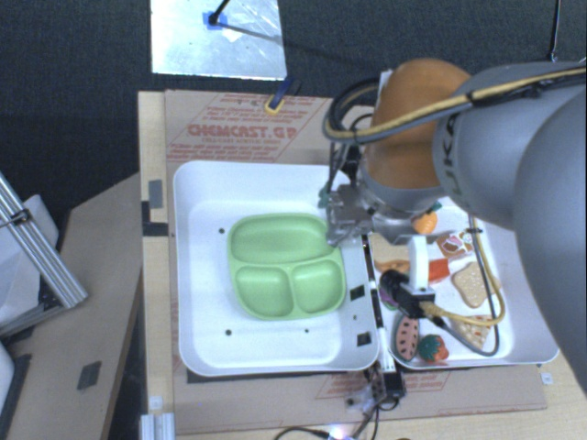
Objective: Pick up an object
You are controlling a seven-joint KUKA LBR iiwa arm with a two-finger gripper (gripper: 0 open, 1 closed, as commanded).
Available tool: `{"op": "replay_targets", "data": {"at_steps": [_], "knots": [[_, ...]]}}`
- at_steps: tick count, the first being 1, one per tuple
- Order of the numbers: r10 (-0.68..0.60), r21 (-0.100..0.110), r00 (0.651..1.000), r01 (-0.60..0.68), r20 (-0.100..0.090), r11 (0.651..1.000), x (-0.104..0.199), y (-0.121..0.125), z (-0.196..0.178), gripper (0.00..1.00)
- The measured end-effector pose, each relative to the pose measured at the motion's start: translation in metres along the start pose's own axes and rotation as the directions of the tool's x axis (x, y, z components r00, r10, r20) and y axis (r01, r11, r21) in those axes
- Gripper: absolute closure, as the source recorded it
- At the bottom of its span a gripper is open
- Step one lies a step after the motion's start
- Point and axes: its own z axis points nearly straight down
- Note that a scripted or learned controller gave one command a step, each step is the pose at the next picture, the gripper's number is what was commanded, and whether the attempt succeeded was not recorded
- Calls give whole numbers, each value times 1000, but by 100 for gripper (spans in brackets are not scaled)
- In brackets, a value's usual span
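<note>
A grey arm (523, 136) with an orange band (413, 117) reaches in from the right over two shallow white bins set side by side on a pale surface (101, 273). Its claw (339, 229) hangs low over the ridge where the two bins meet, just above the right rim of a green plate (280, 266). Whether the claw is wide or narrow cannot be told from this angle.

The green plate is split into three compartments and lies flat in the middle of the left bin (197, 246). Its one large compartment is toward the far side and its two smaller ones are toward the near side.

The right bin (518, 333) holds a scatter of toy food, partly hidden by the arm. A bread slice (470, 284) lies near the middle. A watermelon slice (406, 335) and a strawberry (432, 346) sit just beside each other in the near left corner. An orange piece (426, 221) lies close under the wrist, and a red-and-white piece (452, 244) lies between the orange piece and the bread slice.

Both bins rest on a cardboard sheet (243, 128) printed in red letters, its far edge showing beyond them. Behind it, a shiny grey sheet (215, 26) bearing a small blue tab (216, 19) lies on dark cloth (73, 62). Metal rails (37, 246) stand at the left edge.
</note>
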Motion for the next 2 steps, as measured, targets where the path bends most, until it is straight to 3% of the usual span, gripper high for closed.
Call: {"op": "replay_targets", "data": {"at_steps": [1,2], "knots": [[1,2,1000,-1,1,1000,14,-10,3,100],[7,0,1000,-7,1,1000,5,-2,8,100]]}}
